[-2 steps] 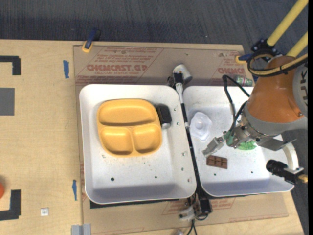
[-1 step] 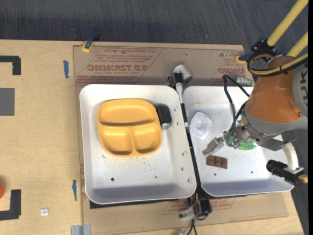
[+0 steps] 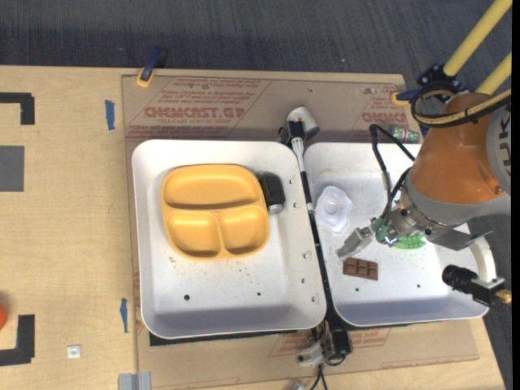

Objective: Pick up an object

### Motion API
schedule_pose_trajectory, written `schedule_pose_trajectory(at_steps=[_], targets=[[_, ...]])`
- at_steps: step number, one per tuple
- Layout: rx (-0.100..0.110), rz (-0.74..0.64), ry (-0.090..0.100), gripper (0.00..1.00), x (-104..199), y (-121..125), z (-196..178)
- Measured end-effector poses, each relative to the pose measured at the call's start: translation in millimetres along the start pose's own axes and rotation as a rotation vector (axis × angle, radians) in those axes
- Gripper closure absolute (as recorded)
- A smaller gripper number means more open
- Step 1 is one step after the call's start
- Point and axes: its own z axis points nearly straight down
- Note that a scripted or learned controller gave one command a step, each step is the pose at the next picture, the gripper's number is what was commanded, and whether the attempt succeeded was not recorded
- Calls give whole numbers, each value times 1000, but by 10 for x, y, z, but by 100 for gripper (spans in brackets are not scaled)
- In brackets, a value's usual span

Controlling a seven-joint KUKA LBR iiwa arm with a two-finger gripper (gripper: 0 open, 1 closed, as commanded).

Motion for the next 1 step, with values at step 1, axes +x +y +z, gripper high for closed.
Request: schedule_pose_trajectory(at_steps=[1], targets=[[0, 0, 0, 0, 0, 0, 0]])
